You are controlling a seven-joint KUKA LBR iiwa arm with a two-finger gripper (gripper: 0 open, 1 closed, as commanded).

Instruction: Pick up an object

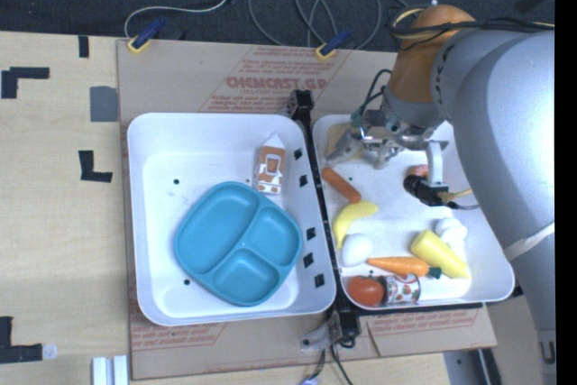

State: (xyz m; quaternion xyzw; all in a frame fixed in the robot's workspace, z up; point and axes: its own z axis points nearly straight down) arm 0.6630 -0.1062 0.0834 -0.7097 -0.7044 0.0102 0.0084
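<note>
Your pick is not yet made, as far as this view shows. The grey arm with its orange band (422, 59) reaches in from the right, and its two-finger gripper (377, 140) sits low over the far end of the right-hand shallow white bin (491, 270). From this slant I cannot tell how the gripper is set, and nothing is seen caught in it, so you should not count anything as held. The candidates all lie in that right bin: an orange sausage-shaped piece (341, 185) just in front of the gripper and nearest to it, a yellow plastic banana (353, 217) below that, a white egg (355, 249), a long orange carrot (398, 265), a red tomato (365, 290) at the near edge, and a yellow toy corn cob (439, 252) toward the right wall. In the left white bin (144, 144) rest a blue plastic divided plate (237, 242) and a small brown-and-white carton (269, 167) near the dividing wall, well apart from the gripper. By my reading, the whole pick is left to do: close on a piece, most likely the sausage, and raise it.
</note>
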